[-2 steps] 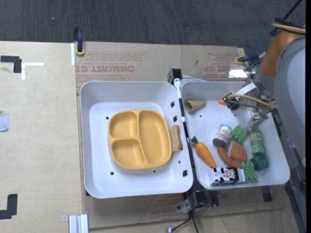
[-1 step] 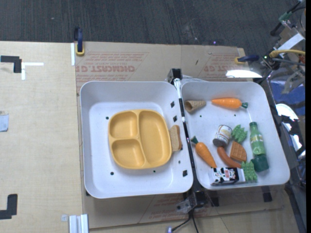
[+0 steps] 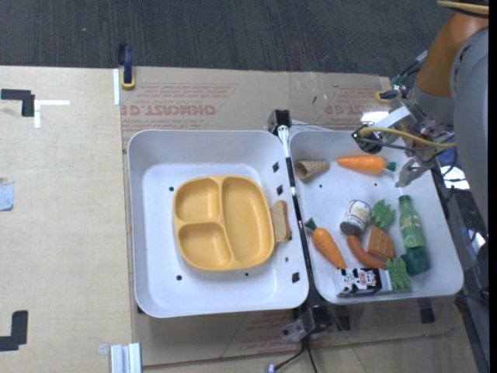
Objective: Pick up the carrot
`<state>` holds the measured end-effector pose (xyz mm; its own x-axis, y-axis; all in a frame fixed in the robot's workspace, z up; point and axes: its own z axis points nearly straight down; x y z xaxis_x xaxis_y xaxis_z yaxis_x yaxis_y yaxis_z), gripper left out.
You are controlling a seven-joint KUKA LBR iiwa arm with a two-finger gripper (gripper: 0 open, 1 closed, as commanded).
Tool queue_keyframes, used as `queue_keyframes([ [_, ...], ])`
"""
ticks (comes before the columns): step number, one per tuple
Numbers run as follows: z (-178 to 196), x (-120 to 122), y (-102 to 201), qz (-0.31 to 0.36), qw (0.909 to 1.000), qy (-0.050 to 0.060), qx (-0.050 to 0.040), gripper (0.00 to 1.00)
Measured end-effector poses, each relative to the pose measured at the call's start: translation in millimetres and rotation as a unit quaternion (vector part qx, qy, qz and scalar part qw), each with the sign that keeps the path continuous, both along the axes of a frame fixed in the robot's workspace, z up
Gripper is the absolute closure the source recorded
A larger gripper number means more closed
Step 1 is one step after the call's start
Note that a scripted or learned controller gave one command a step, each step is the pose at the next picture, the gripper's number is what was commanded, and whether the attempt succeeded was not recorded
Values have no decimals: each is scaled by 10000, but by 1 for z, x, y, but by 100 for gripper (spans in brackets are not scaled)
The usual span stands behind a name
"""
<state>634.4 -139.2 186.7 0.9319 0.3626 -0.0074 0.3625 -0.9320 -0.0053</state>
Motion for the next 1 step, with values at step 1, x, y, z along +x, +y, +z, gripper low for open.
queue_keyframes([
  [1, -96, -57, 29, -128, 9999, -13, 1, 0],
])
